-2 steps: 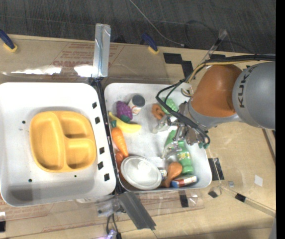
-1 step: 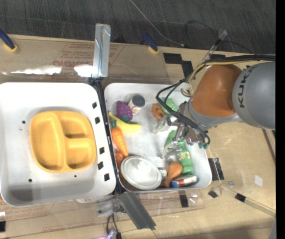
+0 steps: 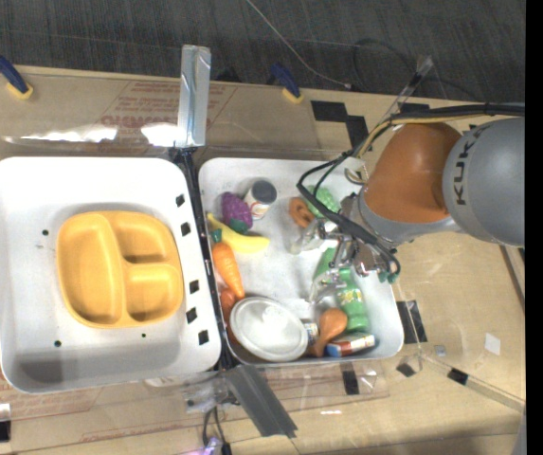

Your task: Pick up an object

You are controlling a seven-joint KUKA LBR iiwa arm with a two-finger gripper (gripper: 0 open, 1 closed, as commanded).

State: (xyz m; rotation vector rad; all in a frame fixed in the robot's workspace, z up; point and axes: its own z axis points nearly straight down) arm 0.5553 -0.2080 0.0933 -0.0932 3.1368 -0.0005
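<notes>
My gripper (image 3: 325,246) is low inside the right bin (image 3: 385,303), hanging from the grey arm with its orange band (image 3: 413,173). Directly under and just in front of it lies a green bottle (image 3: 343,287). An orange toy (image 3: 300,210) sits just left of the wrist. Further left lie purple grapes (image 3: 236,210), a small grey can (image 3: 263,193), a yellow banana (image 3: 240,241) and an orange carrot (image 3: 227,267). A white bowl (image 3: 269,327) sits at the bin's front, with a brown drumstick (image 3: 331,325) beside it. The gripper's tips blend into the clutter.
The left bin (image 3: 15,197) holds a yellow divided tray (image 3: 119,265). A red and blue marker (image 3: 352,346) lies at the right bin's front wall. Black cables (image 3: 323,173) loop off the wrist over the bin's back. Cardboard (image 3: 461,320) surrounds the bins.
</notes>
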